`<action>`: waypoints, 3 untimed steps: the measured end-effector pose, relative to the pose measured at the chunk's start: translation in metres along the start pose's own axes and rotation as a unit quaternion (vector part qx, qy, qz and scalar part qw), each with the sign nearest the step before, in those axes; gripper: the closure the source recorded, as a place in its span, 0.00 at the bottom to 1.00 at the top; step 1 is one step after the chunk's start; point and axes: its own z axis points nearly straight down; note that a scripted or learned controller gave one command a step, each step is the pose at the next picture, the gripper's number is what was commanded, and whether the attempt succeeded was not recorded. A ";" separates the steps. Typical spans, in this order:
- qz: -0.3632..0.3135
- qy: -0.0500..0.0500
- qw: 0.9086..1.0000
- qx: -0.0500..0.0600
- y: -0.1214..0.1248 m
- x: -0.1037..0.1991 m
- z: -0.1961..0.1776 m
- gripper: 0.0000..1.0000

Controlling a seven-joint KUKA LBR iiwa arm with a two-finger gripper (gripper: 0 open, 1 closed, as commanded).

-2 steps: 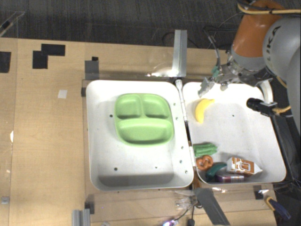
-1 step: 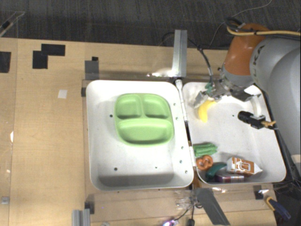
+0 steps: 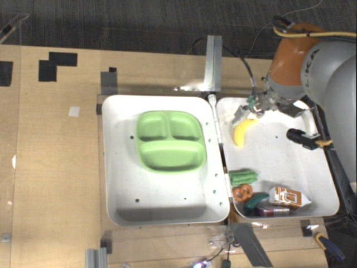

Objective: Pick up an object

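The gripper (image 3: 249, 109) hangs over the far part of the right bin (image 3: 312, 166), just above a yellow banana (image 3: 242, 132). A green divided plate (image 3: 169, 140) lies in the left bin (image 3: 120, 166). Small items cluster at the right bin's near edge.

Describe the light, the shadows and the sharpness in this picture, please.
Camera view: even overhead light; soft shadow inside the near wall of the left bin; bright glare on the metal post; the small items near the pretzel look slightly blurred, the green tray sharper.

Robotics lab, shown by a wooden bench (image 3: 50, 166) marked with black tape, two white bins (image 3: 111, 166) clamped in metal brackets (image 3: 213, 60), loose cabling (image 3: 290, 10)
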 end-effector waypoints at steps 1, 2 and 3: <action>-0.039 -0.001 0.999 -0.003 -0.033 -0.001 0.019 0.00; -0.038 0.004 0.999 0.002 -0.034 0.000 0.009 1.00; 0.028 0.001 1.000 0.000 -0.001 0.062 -0.078 1.00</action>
